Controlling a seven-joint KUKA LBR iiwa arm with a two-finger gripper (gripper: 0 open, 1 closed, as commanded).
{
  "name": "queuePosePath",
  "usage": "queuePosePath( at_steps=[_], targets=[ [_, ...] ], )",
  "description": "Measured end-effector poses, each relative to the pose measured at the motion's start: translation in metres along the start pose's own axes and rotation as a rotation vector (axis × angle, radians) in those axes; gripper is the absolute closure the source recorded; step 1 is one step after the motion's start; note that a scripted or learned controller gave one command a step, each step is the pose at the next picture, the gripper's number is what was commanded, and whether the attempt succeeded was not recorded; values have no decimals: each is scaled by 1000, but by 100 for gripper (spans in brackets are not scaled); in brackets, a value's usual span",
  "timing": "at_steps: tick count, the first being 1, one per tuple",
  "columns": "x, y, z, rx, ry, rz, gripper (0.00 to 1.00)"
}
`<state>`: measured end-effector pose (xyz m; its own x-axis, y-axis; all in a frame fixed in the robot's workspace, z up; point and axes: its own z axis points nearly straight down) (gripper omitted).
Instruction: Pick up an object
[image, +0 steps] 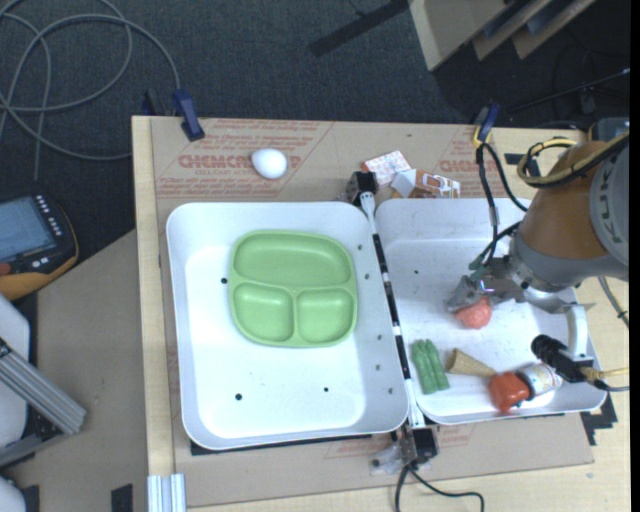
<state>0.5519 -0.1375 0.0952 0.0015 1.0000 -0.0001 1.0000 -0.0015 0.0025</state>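
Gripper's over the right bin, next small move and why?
Probably a short drop straight down onto the orange-pink piece. The gripper sits right at its upper edge in the right bin, nothing visibly between its fingers, and the other toys lie lower down, apart.

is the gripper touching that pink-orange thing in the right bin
Cannot tell. In the camera view the gripper sits right above the pink-orange object, overlapping its top edge; no gap or contact shows.

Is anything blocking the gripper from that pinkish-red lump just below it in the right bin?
Nothing visible does. The gripper sits directly above the pinkish-red lump, right at its top edge. The green pod, the cone and the red-capped bottle all lie lower in the right bin, off to the side.
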Motion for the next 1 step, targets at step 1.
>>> queuePosePath(
  at_steps=[1],
  targets=[
    [98, 4, -91, -1, 2, -5, 100]
  ],
)
